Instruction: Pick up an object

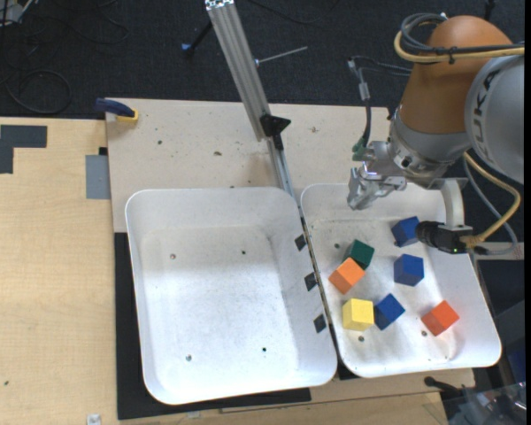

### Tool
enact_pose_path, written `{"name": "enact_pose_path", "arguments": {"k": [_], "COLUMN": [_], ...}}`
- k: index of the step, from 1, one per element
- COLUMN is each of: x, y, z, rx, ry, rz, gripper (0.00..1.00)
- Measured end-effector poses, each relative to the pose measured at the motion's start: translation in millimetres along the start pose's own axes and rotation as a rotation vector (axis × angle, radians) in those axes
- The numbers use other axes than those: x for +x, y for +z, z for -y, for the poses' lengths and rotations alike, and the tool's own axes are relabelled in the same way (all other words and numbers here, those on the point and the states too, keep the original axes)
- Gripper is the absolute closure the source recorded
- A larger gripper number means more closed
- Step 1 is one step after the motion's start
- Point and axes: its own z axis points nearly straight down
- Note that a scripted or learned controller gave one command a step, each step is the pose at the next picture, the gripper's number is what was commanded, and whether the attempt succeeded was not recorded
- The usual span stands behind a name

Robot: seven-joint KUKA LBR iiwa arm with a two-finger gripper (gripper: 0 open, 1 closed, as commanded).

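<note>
Nearest you, well below the jaws, lie the yellow block (357, 313) and red block (440, 318), then the green block (362, 253), just beneath your gripper (365, 197), whose jaws look spread, gripping nothing.

Seven blocks (378, 283) in right bin (478, 348), tool (368, 189) above.

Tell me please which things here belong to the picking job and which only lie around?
Job: gripper; right bin; green block; orange block; yellow block; three blue blocks; red block.
Lying about: left bin; aluminium bar; clamp.
</note>
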Motion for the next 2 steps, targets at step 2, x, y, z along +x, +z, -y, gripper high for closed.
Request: {"name": "enact_pose_path", "arguments": {"k": [2], "x": [112.2], "y": [0.6], "z": [13.3], "rx": [0.003], "ry": [-0.001], "rz": [0.001], "gripper": [1.0]}}
